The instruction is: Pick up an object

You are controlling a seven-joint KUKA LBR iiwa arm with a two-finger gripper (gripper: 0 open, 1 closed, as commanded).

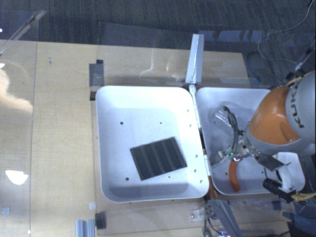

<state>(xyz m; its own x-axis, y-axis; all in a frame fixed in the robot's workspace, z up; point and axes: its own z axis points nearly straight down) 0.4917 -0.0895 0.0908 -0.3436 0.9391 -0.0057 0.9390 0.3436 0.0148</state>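
In the right bin (pixel 217 102), the claw (pixel 231 154) hangs near its left wall

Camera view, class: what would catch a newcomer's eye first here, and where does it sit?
Probably the arm's orange band, bulging over the right bin. Next, the dark ribbed panel lying flat in the left bin, toward its near side. Last, an orange object on the right bin's floor near its front edge.

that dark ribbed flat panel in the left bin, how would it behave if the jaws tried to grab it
The dark ribbed rectangular panel lies flat on the floor of the left white bin, so it probably offers little edge to pinch. It looks thin, likely light, and may slide when pushed. Being flat, it should not roll.
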